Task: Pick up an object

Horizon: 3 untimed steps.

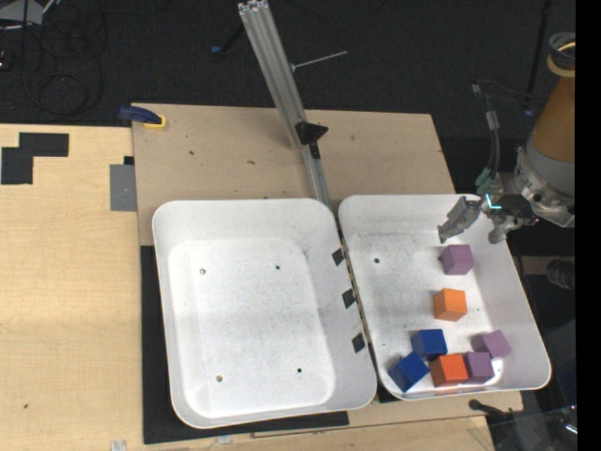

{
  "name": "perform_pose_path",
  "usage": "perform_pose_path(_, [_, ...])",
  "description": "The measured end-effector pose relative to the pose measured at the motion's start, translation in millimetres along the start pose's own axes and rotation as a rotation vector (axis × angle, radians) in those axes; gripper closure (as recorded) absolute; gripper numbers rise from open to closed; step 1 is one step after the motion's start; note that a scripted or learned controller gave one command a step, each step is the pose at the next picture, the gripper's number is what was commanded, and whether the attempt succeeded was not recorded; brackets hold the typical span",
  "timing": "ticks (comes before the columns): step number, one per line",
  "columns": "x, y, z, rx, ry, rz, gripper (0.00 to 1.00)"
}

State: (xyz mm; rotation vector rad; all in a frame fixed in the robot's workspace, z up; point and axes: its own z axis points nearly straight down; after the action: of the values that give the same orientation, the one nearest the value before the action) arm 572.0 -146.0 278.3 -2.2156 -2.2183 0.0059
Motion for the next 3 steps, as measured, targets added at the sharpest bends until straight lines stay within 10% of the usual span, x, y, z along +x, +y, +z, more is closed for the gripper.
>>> perform_pose_path(3, [2.7,3.3,87.6,0.001,0.0,0.005,0.0])
